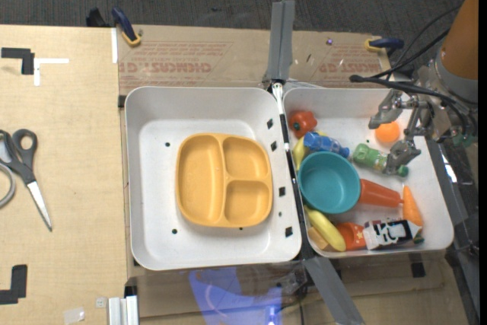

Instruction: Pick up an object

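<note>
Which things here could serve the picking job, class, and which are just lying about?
Job:
two-finger gripper, open above the right white bin
small orange ball
green toy
teal round bowl
yellow banana
red tomato

Lying about:
yellow three-part plate in the left white bin
grey-handled scissors on the bench

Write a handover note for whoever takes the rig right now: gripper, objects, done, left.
Gripper: over the right white bin, jaws spread, nothing between them, above the small orange ball and green toy.
Right bin also holds a teal plastic bowl, red tomato-like toy, blue toy, orange carrot toys, yellow banana, black-and-white box.
Left white bin: yellow divided plate.
Done: nothing lifted.
Left: grasp and lift one object.
</note>
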